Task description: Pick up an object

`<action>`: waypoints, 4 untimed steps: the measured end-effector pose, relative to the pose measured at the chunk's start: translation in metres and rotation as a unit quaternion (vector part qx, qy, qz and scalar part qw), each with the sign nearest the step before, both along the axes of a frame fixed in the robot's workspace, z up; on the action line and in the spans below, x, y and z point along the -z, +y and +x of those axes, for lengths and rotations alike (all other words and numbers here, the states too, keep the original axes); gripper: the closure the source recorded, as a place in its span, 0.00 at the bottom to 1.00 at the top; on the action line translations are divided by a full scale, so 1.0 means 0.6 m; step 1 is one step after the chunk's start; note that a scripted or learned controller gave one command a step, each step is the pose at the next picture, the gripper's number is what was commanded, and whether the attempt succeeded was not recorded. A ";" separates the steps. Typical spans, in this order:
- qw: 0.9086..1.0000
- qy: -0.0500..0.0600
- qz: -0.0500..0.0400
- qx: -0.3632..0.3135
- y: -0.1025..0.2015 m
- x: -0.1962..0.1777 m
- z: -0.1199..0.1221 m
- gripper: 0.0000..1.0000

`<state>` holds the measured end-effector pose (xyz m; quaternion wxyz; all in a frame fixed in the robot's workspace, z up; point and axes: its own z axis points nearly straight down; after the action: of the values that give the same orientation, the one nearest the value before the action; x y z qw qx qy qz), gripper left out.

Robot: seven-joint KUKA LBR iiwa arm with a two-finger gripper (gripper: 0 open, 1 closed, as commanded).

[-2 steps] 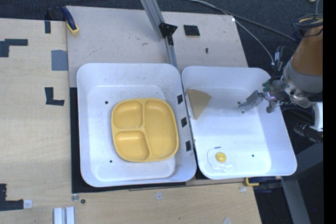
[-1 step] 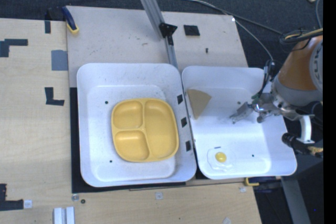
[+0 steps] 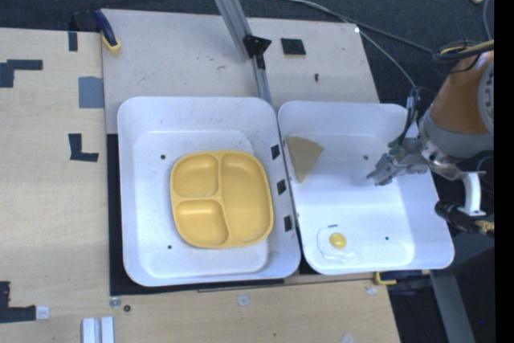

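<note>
White right bin (image 3: 418, 253): gripper (image 3: 384, 173) low near its right wall, whether its fingers are open or shut cannot be told.
Fried egg toy (image 3: 336, 243) lies flat by the front rim, bare floor between; tan wedge (image 3: 303, 156) points toward the front, at the left wall.

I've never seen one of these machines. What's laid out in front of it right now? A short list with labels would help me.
left bin: holds a yellow divided plate, three compartments
right bin: holds a tan wedge-shaped piece near its upper left and a toy fried egg near its front edge
arm: reaches in from the right
pincer: over the right bin's right part, apart from wedge and egg
held: nothing seen
</note>
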<state>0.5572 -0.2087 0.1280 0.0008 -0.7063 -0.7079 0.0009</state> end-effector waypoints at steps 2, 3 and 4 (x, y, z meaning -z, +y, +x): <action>1.000 -0.003 -0.001 0.000 -0.006 -0.174 0.003 1.00; 1.000 -0.003 -0.001 0.000 -0.021 -0.266 -0.002 1.00; 1.000 -0.001 0.001 -0.002 0.078 -0.262 0.006 1.00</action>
<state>0.5606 -0.1620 0.2852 0.0005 -0.7049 -0.7093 -0.0003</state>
